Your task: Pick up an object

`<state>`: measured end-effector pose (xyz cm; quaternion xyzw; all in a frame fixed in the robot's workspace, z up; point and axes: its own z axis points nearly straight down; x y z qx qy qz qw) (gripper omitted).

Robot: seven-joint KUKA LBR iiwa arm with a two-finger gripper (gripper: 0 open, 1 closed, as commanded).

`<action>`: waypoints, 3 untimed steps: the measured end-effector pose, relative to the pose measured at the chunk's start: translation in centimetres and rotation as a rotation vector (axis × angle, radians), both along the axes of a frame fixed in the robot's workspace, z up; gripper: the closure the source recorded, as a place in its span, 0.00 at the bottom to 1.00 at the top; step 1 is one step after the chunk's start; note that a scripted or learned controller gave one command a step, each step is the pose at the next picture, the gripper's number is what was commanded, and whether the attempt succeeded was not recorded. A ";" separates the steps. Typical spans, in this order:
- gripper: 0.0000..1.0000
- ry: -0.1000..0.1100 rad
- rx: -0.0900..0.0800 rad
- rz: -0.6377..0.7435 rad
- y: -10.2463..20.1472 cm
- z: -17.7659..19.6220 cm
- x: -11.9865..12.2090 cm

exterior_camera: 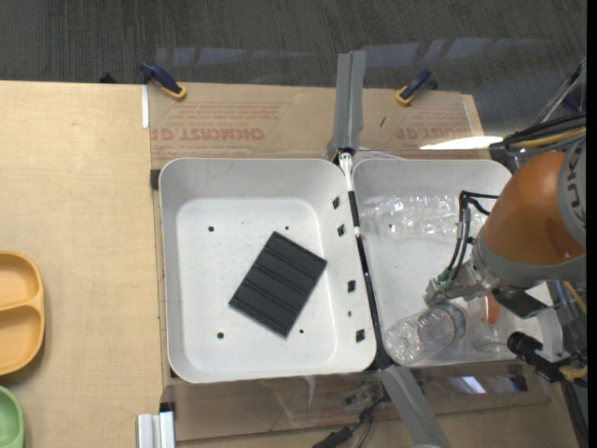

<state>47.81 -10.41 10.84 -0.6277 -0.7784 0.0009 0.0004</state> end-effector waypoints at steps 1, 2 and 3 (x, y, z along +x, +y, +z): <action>0.00 0.000 0.000 0.001 0.0 0.0 0.0; 0.00 0.002 0.001 0.028 -0.8 -1.8 -0.1; 1.00 0.001 0.001 0.026 -0.8 -0.9 -0.1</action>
